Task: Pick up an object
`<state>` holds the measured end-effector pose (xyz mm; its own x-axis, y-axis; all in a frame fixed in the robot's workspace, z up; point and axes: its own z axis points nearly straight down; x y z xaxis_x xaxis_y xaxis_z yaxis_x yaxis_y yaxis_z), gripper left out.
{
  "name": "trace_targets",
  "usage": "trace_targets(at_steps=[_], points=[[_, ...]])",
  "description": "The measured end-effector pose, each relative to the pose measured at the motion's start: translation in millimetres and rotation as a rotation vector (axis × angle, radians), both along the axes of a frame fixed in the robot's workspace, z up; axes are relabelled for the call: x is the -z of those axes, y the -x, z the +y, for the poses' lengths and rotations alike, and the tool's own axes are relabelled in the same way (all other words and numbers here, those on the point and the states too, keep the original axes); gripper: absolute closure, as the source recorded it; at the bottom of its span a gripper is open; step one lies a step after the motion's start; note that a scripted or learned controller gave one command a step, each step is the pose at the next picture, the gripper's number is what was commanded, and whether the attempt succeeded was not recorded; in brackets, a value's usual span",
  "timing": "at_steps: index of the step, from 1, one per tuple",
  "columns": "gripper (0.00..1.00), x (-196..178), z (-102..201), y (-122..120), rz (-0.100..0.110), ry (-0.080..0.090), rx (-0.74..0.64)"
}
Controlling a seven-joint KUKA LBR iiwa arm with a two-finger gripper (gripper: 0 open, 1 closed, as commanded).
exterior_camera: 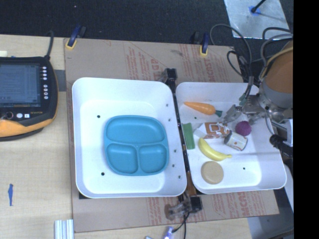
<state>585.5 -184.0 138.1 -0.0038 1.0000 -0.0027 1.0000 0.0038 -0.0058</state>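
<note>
Tan round disc point(212, 173) at right bin point(269, 180) front; banana point(213, 151), carrot point(200, 107), purple ball point(243, 128), carton point(216, 130) behind.
Left bin point(84, 133) holds blue tray point(136, 145). Gripper point(238, 111) low beside purple ball, fingers spread, nothing between.

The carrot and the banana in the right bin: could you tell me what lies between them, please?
In the camera view, a white-and-orange carton lies between the carrot and the banana.
</note>
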Motion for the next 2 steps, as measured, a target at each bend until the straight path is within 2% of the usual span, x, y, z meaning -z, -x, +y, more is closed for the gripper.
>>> trace_targets(at_steps=[1, 2], points=[[0.00, 46.7, 20.8, -52.6, -0.002, -0.001, -0.003], [0.00, 46.4, 2.2, 3.5, -0.001, -0.001, -0.001]])
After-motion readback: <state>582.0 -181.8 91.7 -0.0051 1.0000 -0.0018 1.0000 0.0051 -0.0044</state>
